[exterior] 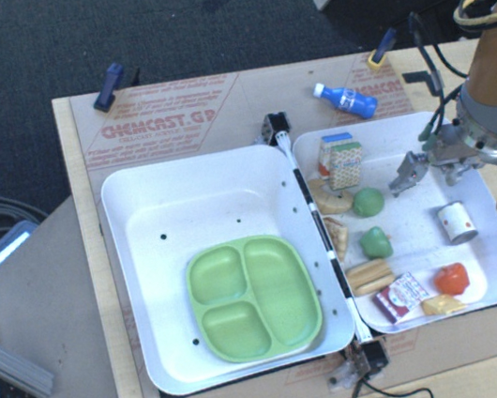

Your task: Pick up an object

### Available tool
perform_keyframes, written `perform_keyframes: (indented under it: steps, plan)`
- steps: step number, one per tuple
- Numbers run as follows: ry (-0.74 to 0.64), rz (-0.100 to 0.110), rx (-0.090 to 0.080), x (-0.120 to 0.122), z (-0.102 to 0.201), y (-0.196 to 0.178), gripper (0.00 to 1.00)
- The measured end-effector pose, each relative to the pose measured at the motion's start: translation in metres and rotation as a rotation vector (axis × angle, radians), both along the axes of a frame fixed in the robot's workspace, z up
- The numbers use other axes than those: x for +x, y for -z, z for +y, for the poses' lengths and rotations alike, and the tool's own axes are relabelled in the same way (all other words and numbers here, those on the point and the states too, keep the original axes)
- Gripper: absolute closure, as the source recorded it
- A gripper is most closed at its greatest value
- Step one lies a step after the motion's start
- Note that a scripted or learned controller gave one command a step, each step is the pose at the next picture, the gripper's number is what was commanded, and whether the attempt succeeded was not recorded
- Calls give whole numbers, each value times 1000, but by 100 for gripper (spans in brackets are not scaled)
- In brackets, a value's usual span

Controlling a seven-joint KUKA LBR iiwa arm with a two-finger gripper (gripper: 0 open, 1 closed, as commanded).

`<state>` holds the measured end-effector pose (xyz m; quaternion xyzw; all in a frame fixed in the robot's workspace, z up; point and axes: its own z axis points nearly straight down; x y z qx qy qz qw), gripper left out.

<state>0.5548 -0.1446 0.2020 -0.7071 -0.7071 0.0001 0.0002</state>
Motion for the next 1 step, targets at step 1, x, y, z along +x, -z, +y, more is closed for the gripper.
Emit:
perform_keyframes:
  steps: [1]
  plan:
    - [-1, 2, 1, -33, 49, 58, 0]
